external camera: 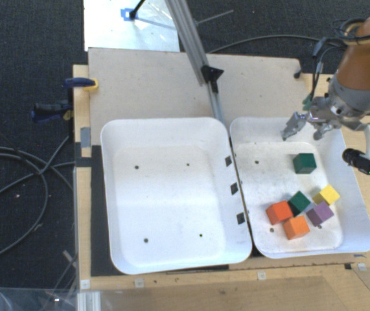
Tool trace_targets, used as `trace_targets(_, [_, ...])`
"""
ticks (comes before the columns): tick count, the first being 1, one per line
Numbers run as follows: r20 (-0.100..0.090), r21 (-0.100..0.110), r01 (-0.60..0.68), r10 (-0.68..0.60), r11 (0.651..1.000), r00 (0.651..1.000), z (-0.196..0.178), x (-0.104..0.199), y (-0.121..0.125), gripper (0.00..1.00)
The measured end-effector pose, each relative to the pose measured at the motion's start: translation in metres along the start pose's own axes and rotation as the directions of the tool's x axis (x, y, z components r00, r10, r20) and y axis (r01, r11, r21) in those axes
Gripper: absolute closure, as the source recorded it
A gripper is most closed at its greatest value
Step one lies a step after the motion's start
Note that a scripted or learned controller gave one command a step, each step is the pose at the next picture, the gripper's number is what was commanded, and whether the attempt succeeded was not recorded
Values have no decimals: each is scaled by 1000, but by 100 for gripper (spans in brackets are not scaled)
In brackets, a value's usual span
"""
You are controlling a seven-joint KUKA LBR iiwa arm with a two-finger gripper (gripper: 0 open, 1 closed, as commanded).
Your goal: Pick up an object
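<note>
- Two bins sit side by side on the bench (152,83): the left bin (172,193) and the right bin (353,229), their inner rims touching.
- The gripper (306,126) hangs over the far part of the right bin.
- One lone block (304,163) lies in the right bin, nearer the camera than the gripper and apart from the rest.
- A cluster of five blocks (299,214) lies in the near part of the right bin, packed close together.
- A slanted pole (191,37) crosses the bench behind the bins.
- A clamp (81,83) sits at the bench's far left edge.
</note>
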State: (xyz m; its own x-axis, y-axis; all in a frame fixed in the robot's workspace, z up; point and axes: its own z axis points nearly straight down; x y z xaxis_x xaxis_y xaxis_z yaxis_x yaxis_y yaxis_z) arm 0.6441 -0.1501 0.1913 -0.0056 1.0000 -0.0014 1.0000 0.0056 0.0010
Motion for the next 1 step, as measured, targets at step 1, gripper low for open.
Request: trace_targets(1, [8, -18, -1, 2, 1000, 1000, 73, -32, -31, 0])
